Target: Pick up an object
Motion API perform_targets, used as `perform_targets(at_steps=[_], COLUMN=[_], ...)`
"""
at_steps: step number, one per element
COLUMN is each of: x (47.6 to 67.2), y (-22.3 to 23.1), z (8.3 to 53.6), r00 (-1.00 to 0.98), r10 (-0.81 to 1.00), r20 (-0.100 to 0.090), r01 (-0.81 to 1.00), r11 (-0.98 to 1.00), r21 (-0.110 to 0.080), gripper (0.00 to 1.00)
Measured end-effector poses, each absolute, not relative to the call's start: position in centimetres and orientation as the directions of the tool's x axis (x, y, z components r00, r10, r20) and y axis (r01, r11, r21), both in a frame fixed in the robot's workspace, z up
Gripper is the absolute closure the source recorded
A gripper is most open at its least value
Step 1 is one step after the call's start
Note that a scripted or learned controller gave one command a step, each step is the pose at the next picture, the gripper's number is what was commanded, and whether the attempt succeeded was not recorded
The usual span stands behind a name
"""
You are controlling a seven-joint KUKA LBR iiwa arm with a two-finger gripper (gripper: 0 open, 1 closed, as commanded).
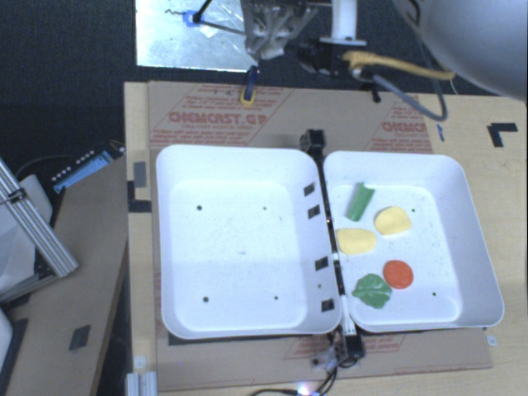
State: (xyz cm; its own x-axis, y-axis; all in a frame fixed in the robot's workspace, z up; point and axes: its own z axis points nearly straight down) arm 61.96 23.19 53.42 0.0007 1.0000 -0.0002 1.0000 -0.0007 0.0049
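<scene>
Two shallow white plastic bins sit side by side on a brown cardboard-covered bench [272, 114]. The left bin [239, 242] shows only bare floor. The right bin [462, 221] holds five small items, all lying loose on its floor: a green elongated piece [360, 201] near the top left, a pale yellow rounded piece [393, 220] just right of it, a second yellow rounded piece [356, 240] below, an orange-red disc [398, 274] lower down, and a dark green leaf-shaped piece [372, 290] beside the disc.

The grey arm's gripper [266, 49] hangs at the top of the view, beyond the bench's far edge and well apart from both bins. Its jaw state cannot be told from this angle; the fingertips are blurred against a bright metal sheet [186, 23]. Nothing appears between them.
</scene>
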Motion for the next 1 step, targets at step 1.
perform_targets(at_steps=[1], x=[48.26], y=[23.57], z=[53.75], r00=[-0.011], r10=[1.000], r20=[0.005], r01=[1.000], r11=[0.011], r21=[0.003], gripper=[1.00])
